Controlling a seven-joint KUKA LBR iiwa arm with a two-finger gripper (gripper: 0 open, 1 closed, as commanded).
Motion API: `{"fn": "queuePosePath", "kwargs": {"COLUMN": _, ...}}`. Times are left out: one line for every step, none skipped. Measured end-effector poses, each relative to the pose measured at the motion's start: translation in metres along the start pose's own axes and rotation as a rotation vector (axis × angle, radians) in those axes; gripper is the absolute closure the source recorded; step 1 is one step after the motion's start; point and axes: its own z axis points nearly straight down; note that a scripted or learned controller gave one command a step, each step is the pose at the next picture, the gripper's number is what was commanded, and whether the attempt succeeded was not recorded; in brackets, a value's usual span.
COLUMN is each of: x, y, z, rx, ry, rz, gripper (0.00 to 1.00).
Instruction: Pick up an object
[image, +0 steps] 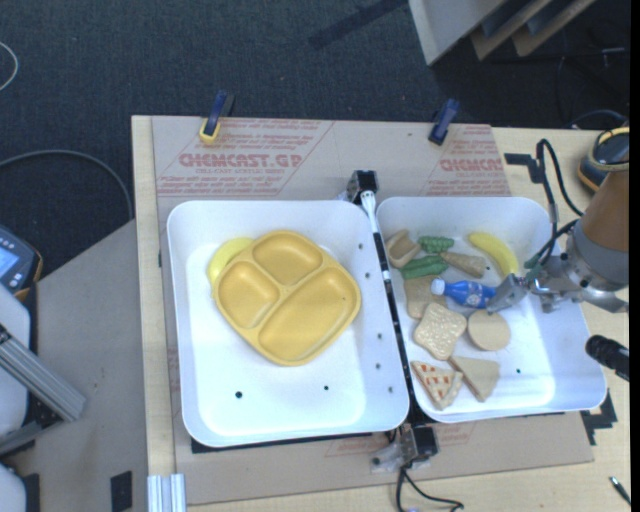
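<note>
Right, gripper (510, 292) sits low in the right bin (570, 385), tips just beside the blue-and-white bottle (466, 292), at its right end. Can't tell if they're apart or together. Round cracker (489, 331) lies just below.

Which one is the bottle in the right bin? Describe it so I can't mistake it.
Look in the right bin, about midway, just left of the gripper. The bottle lies on its side above the square cracker. It is the only blue and white thing among tan, green and yellow pieces.
</note>
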Motion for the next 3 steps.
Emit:
{"fn": "queuePosePath", "kwargs": {"x": 0.001, "y": -0.001, "z": 0.053, "rx": -0.001, "ry": 0.000, "rz": -0.001, "gripper": 0.00}}
{"fn": "queuePosePath", "kwargs": {"x": 0.000, "y": 0.001, "z": 0.038, "rx": -0.009, "ry": -0.003, "rz": 0.000, "gripper": 1.00}}
{"fn": "queuePosePath", "kwargs": {"x": -0.001, "y": 0.006, "z": -0.006, "rx": -0.014, "ry": -0.006, "rz": -0.002, "gripper": 1.00}}
